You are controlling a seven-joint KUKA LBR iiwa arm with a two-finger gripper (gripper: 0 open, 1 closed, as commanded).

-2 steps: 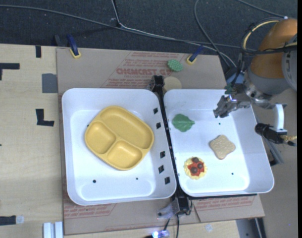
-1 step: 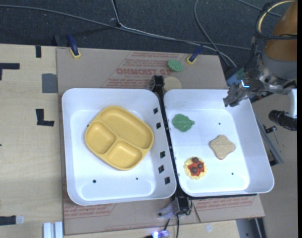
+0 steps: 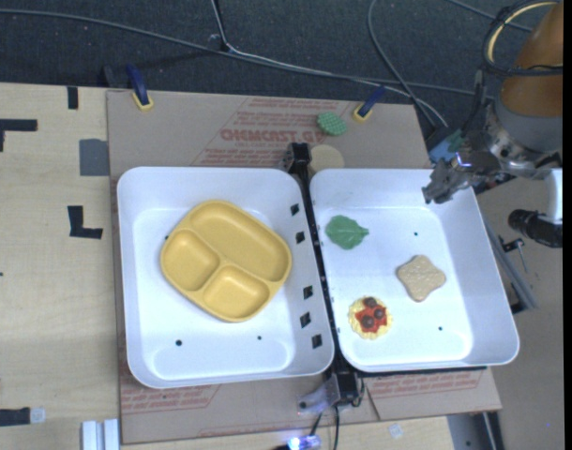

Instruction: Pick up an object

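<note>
Poised over the upper right corner of the right shallow white bin (image 3: 474, 345): the two-finger gripper (image 3: 440, 187), width impossible to tell, nothing seen between it. Down and left of it, the small green leaf-shaped toy (image 3: 346, 232); nearer, straight below, the tan toast-shaped piece (image 3: 421, 277), well off the walls. Lowest, the round red-topped pizza toy (image 3: 369, 317). Open floor around each.

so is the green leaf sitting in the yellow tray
No, the leaf lies on the floor of the right bin, while the tray sits in the left bin.
</note>
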